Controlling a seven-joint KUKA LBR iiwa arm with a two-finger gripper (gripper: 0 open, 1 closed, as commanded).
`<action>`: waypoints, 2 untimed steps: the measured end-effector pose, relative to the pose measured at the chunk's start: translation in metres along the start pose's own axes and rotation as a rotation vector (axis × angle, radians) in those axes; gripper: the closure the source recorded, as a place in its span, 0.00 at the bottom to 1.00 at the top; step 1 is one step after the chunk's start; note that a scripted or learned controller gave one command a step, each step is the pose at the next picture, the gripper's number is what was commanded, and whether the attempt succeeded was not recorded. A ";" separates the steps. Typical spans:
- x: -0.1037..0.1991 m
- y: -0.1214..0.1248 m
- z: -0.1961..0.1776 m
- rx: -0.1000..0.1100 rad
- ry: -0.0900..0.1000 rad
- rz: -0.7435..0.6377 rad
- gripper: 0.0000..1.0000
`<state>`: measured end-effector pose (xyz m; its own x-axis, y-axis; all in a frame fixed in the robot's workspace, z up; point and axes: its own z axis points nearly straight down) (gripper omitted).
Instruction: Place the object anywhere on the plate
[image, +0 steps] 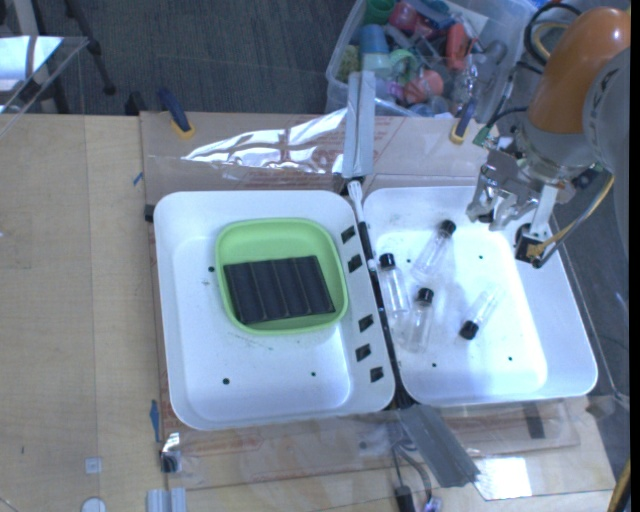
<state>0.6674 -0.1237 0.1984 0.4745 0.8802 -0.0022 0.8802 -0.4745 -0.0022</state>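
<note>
Four clear plastic vials with black caps (433, 248) down-left of grey two-finger claw (497, 212); nearest lies diagonal. Green square plate (232, 245) farther left. Claw state: cannot tell.

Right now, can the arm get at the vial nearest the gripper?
Probably yes. The gripper hangs over the right bin, and the vial lies just beside it, apart from the other vials, with nothing over it.

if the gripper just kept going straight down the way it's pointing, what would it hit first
Most likely the bare floor of the right white bin, near its back edge. The gripper hangs above that spot, and the nearest vial lies a little to its left, though depth is hard to judge.
</note>
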 end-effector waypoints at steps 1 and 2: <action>0.031 -0.077 0.015 0.003 0.002 -0.317 1.00; 0.057 -0.126 0.015 0.002 0.002 -0.593 1.00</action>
<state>0.5834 -0.0141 0.1839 -0.0981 0.9952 0.0021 0.9952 0.0981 -0.0044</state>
